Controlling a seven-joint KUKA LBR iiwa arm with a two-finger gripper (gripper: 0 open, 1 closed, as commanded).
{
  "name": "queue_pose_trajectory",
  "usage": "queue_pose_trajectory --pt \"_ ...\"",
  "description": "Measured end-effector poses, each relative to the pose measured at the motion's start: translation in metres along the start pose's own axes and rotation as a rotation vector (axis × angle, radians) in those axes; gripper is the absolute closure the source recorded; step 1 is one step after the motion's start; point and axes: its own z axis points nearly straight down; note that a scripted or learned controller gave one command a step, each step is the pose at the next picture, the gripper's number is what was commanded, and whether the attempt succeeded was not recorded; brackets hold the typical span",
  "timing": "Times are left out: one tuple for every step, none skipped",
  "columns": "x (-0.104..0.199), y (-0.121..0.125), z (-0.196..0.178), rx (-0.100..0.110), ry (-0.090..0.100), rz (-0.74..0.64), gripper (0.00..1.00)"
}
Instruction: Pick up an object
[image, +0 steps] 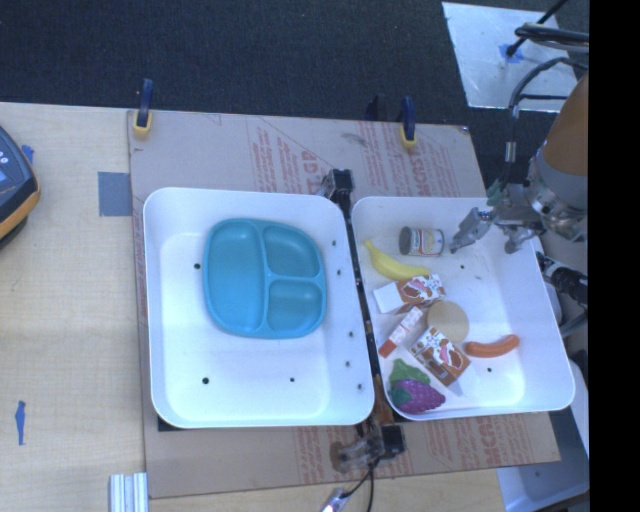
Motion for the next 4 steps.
queue_pose_trajectory --pt "0.043 -0.035 0.092 -0.014 -0.003 0.003 0.0" --pt "0.048 0.037 0.112 -0.001 0.001 0.003 0.0" --pt "0.061 -0.02 0.113 0.001 0.0 0.001 0.0" --pt "0.071 -0.038 0.113 0.001 0.0 0.002 0.0"
